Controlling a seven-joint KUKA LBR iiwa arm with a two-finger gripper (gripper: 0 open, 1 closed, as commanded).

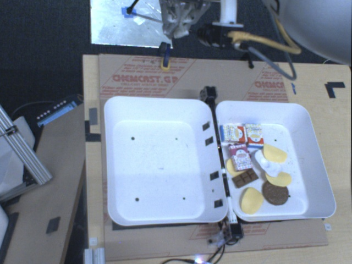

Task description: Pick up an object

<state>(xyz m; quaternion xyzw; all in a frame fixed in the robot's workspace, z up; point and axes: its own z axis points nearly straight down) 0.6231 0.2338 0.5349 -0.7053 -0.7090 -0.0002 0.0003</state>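
Yellow chip (252, 201), round and pale, lies at the near edge of the right bin (317, 147), close to that bin's near-left corner. Just to its right, touching or nearly so, sits a round brown cookie (275, 193). Farther back in the right bin's left half is a dark chocolate square (245, 177), tilted, and beyond it a small red and white box (240, 158). A second yellow chip (279, 179) lies just behind the cookie, and a third (274, 154) lies farther back still, with a small white lump (262, 161) between the third chip and the red box. At the back of the heap, still in the right bin's left half, two orange and white cartons (234, 131) (253, 132) lie side by side, touching.

All of these things lie loose in the right bin; none is lifted.

Left of the right bin, joined to it by a row of black clips (209, 142), stands the left bin (159, 158). Both rest on a brown board (143, 76).

Well beyond the right bin's far-left corner, past the board's far edge, hangs the gripper (173, 31), high above the floor and well apart from the heap. Whether it is open or closed cannot be told. It carries nothing that can be seen. The grey arm (313, 10) sits beyond the right bin's far-right corner, with a yellow cable (264, 39) running along it.
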